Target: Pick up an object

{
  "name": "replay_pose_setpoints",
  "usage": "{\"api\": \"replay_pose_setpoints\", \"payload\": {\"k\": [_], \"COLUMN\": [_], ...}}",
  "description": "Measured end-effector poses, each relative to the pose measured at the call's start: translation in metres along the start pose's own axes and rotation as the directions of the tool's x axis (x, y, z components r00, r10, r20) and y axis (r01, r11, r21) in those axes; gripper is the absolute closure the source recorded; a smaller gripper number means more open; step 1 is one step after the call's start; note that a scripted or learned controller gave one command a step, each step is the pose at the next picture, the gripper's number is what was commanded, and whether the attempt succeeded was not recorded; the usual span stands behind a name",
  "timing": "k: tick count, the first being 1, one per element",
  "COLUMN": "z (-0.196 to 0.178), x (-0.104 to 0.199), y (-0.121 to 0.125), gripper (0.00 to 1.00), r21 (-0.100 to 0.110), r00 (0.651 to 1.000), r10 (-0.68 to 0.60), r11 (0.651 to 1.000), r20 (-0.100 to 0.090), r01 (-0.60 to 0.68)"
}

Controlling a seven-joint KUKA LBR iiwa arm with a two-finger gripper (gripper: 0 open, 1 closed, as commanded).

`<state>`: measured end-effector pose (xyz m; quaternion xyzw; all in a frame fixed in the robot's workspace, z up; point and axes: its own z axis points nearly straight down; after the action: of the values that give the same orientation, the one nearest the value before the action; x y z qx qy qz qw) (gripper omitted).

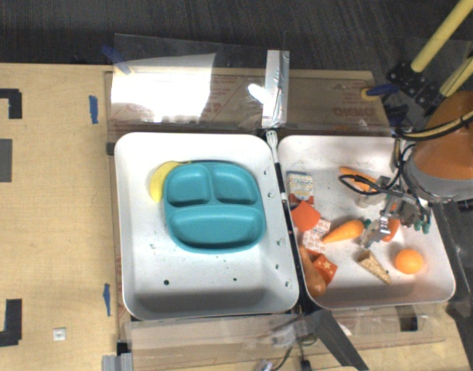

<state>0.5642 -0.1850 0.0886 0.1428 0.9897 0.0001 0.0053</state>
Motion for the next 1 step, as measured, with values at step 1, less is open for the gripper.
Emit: {"api": "replay_pose_setpoints", "payload": {"k": [1], "z": [-0.0012], "x": [0.0479], "y": [0.0457], "gripper": [0.00], "r21": [-0.001], "r00": [0.995], "r10": [0.102], "r11": [0.995], "r20": [0.002], "r01": [-0.102]}}
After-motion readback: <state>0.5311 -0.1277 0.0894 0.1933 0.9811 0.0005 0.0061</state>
